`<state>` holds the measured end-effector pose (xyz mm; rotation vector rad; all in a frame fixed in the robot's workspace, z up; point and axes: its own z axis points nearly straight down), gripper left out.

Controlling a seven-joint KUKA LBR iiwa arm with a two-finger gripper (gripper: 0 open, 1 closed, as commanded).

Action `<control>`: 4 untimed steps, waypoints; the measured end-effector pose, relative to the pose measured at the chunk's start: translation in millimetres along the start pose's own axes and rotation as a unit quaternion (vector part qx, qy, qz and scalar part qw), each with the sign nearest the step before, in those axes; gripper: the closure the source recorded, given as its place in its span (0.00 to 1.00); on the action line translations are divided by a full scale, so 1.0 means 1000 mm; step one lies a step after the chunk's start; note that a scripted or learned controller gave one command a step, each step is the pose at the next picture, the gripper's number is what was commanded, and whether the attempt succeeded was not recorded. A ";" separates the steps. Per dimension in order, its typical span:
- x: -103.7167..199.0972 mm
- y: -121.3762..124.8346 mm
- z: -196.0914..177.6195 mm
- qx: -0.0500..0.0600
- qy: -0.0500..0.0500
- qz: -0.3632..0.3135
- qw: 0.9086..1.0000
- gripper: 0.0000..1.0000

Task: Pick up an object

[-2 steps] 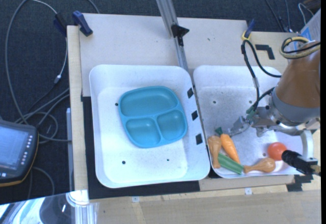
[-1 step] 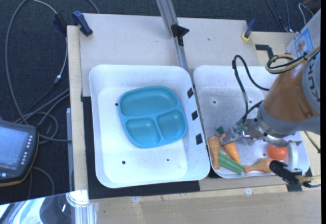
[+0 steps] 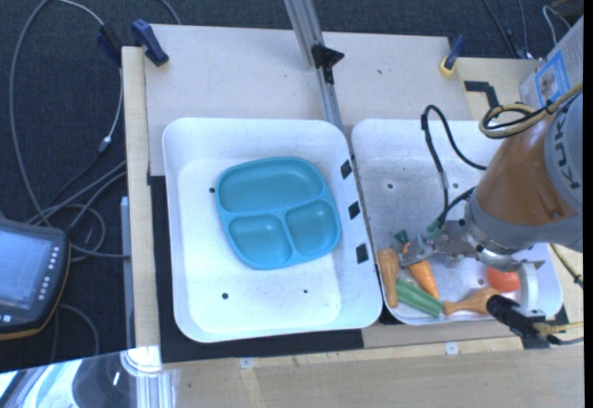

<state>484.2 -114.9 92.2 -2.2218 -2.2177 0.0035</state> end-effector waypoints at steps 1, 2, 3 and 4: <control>0.000 0.001 -0.011 -0.002 0.000 -0.001 1.000 1.00; 0.005 0.010 -0.071 -0.005 -0.001 -0.002 1.000 1.00; 0.001 0.017 -0.117 -0.005 -0.001 -0.002 1.000 1.00; 0.008 0.013 -0.164 -0.005 -0.001 -0.002 1.000 1.00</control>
